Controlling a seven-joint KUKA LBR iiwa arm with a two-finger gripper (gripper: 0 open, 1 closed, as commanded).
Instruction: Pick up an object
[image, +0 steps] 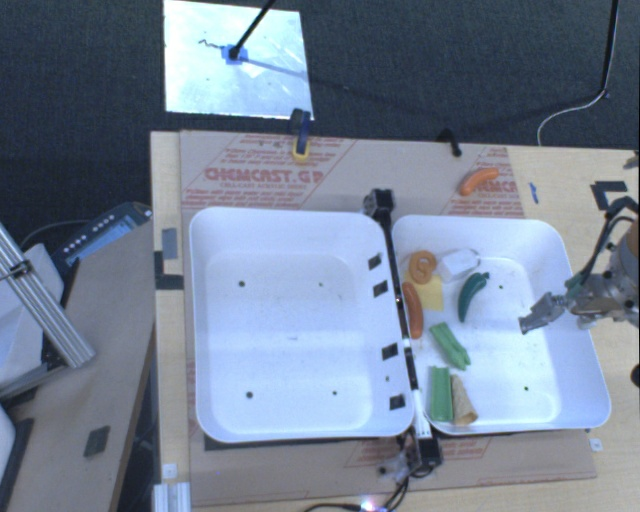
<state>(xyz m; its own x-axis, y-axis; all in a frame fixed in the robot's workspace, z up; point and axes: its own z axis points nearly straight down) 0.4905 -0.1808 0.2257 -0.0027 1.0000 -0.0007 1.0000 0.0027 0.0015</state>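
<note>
Green pepper (472, 295) beside yellow block (430, 293)

A dark, finely textured floor covering (420, 60) is seen along the top and left. A reflective square panel (237, 60) is laid flat on it near the top, with a small blue piece at the end of a dark rod resting on it. A thin white cable (590, 95) is draped at upper right. The light wooden bench (165, 300) is covered by a printed cardboard sheet (265, 170). At left, a second tan surface (85, 400) is noted, with a ribbed metal rail (40, 310) and a grey handheld keypad unit (100, 235) beside it.
</note>
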